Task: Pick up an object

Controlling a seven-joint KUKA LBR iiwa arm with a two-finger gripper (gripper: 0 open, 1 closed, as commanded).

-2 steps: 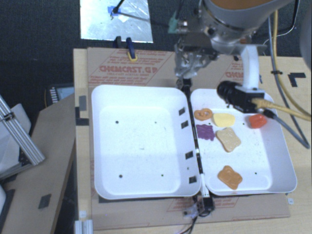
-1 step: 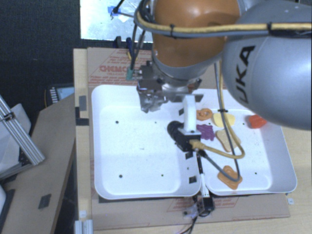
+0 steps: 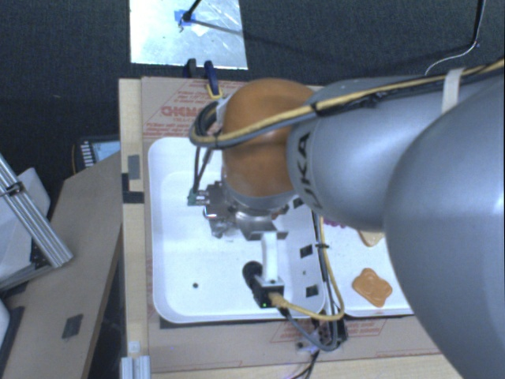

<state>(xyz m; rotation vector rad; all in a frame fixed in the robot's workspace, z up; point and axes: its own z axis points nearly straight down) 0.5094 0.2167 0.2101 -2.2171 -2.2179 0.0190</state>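
My arm reaches in from the right and covers much of the bench. Its orange band sits over the left white bin (image 3: 173,235). Below the band my gripper (image 3: 225,221) points down into that bin, seen from above, with the wrist body covering what lies under it. An orange-brown lumpy object (image 3: 372,287) lies in the right bin (image 3: 394,310) near its front edge, apart from the gripper. A second tan piece (image 3: 369,238) peeks out from under the arm just behind it.
A bit of purple (image 3: 338,224) shows by the arm in the right bin. A tiny dark speck (image 3: 196,284) marks the left bin's floor. Cardboard (image 3: 170,109) lies under the bins. A metal frame (image 3: 31,219) stands at far left.
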